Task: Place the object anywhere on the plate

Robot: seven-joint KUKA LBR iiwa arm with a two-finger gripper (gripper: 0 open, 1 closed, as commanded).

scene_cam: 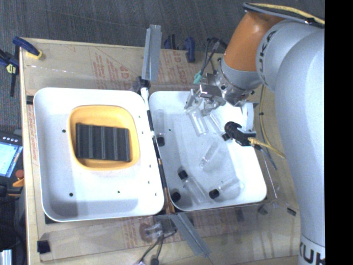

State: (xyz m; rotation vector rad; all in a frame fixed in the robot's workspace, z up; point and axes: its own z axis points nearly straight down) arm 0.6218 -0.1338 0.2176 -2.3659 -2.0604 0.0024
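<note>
We can read part of the maker's name, "KU", in black letters low on the grey arm [300,148] at the right; faint red print runs across the plywood surface [99,65] but is too small for us to read. We count two white bins side by side. The left bin [49,192] carries one yellow plate [105,115] with a dark ribbed insert [103,142] lying on its middle. The right bin [251,189] holds clear plastic tubes with black caps [212,184]; we make out about four or five, scattered along its middle and near edge, all well apart from the plate. The gripper [199,105] hangs over the far part of the right bin, just above one clear tube [197,123]. Whether it is spread or pressed together we cannot tell. Two blue clamps [190,47] sit at the far edge of the surface.
</note>
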